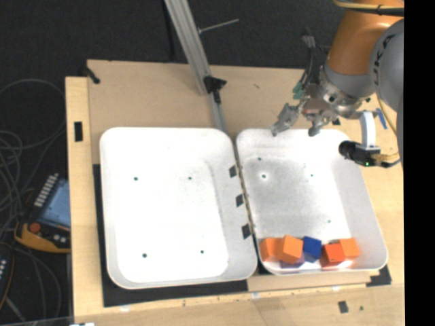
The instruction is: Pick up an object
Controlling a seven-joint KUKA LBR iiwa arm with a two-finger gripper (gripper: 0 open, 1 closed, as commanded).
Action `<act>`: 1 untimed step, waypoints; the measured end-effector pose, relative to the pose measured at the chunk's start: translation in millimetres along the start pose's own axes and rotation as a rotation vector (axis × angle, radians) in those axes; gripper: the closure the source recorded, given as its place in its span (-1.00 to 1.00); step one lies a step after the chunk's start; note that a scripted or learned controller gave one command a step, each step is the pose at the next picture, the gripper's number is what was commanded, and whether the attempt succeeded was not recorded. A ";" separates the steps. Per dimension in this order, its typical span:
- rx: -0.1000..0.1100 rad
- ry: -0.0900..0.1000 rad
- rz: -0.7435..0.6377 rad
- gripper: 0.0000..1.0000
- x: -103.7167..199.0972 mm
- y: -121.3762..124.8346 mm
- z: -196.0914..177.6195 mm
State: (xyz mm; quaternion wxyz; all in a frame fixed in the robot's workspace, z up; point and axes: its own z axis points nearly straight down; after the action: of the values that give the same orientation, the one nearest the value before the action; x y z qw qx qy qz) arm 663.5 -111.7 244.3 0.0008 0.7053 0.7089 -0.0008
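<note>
Here, the arm's two-finger claw [298,123] hangs with its fingers spread apart and nothing between them, above the far rim of the shallow white right-hand bin [309,182] on the wooden table [153,97]. The small blocks (orange cubes [283,248] and a blue one [312,247]) huddle along that bin's near wall, well apart from the claw.
</note>
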 end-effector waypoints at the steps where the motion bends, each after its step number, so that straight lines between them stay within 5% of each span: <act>1: 0.000 0.000 -0.001 -1.00 0.0 0.0 0.0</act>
State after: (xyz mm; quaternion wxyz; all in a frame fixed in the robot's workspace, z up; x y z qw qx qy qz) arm 663.5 -111.6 244.3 0.0008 0.7051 0.7091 -0.0009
